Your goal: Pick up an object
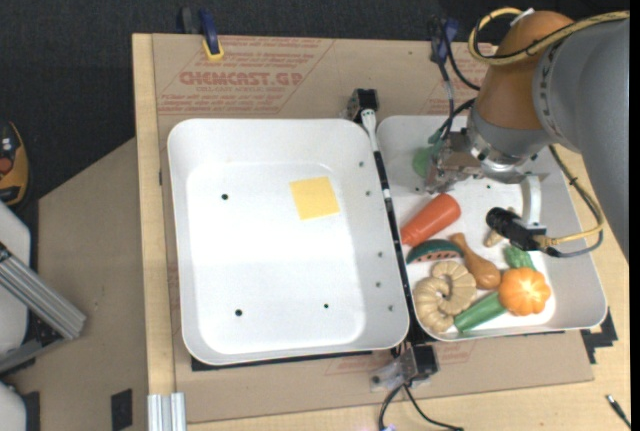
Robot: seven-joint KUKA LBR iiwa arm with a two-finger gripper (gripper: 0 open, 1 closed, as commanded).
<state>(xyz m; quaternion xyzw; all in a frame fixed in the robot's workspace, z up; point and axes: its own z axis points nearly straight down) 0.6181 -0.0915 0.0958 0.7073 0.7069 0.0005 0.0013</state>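
My gripper (447, 167) reaches down into the back left part of the right bin (580, 304), under the grey wrist with its orange band. A small green object (426, 160) lies right against the gripper's left side, partly hidden by it. I cannot see whether it is held. An orange carrot (432, 217) lies just in front of the gripper.
In the front of the right bin lie a watermelon slice (432, 250), a brown drumstick (474, 262), a tan croissant (445, 289), a green vegetable (480, 311) and an orange fruit (525, 291). The left bin (190, 219) holds a flat yellow square (315, 198).
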